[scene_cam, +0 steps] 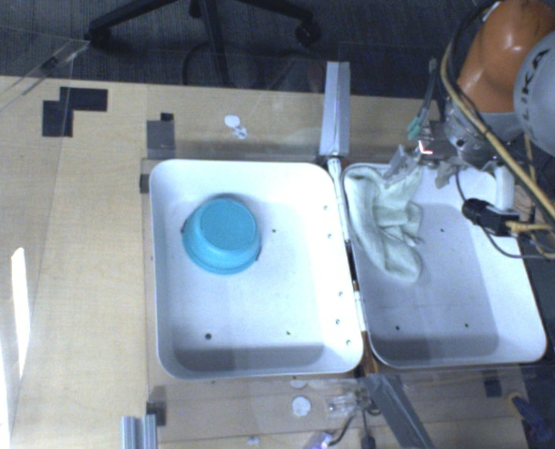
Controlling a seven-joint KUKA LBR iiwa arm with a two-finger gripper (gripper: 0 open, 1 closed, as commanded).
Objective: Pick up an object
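**A:** Start at the left. What's there?

**B:** The bench point(62, 279), pale wood, with black marks near its far left corner. Then the left bin point(258, 344), and in it a blue bowl point(223, 234) sitting mouth down, toward the bin's left and far side, apart from the walls.

**A:** And between the bins?

**B:** Their rims run side by side, with a grey metal bar point(334, 110) standing at the far end of that seam.

**A:** The right bin?

**B:** The right bin point(464, 335) holds a pale cloth point(389, 223) — crumpled, lying along the bin's left wall. Its long axis runs from the far side toward the near side, slanting a little rightward as it comes near. The near end is a rounded fold about mid-bin; the far end rises in a narrow gathered peak toward the right, up at the gripper.

**A:** So the gripper has it?

**B:** The gripper point(416, 157) sits at the far edge of the right bin, right at that raised peak, and the cloth looks drawn up to it. But whether the fingers are spread or closed — I cannot tell; cables and the wrist crowd that spot.

**A:** Farther right?

**B:** The arm point(539, 73), grey with its orange band, looped with black and yellow cables, over the bin's far right corner.
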